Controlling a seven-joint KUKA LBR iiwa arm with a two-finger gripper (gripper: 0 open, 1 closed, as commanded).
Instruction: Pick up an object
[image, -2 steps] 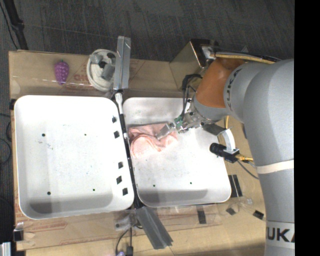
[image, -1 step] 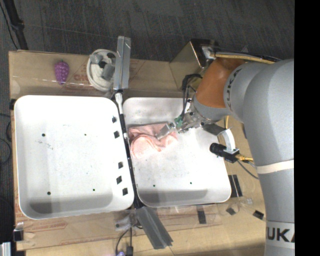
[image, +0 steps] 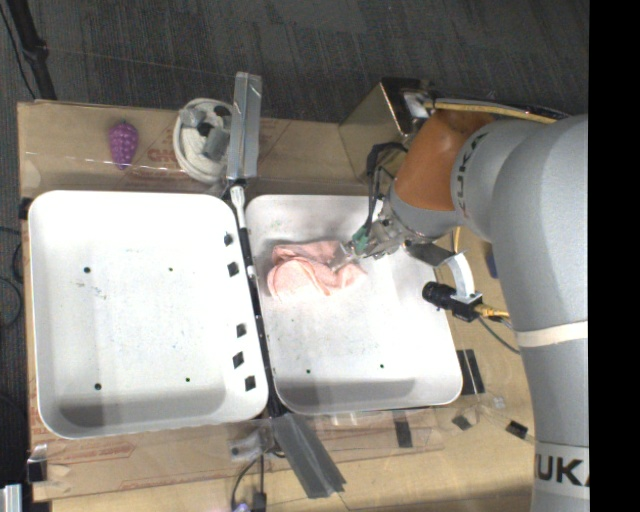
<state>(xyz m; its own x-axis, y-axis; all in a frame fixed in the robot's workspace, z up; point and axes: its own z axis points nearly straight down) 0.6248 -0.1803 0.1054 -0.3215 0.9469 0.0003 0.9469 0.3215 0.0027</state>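
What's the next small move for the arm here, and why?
Probably a short lift straight up, to test the grasp. The gripper sits at the right edge of the pink cloth, which lies crumpled on the floor of the right bin. Whether the cloth is actually caught cannot be told from this view; a small rise would show it.

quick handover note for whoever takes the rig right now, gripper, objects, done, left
Gripper: low in the right bin, at the right edge of the pink cloth; fingers too small to read.
Things: pink cloth crumpled in the right bin's upper left part. A purple object and a white roll sit on the bench behind the left bin.
Done: arm has reached the cloth.
Left: confirm a grasp, then lift.
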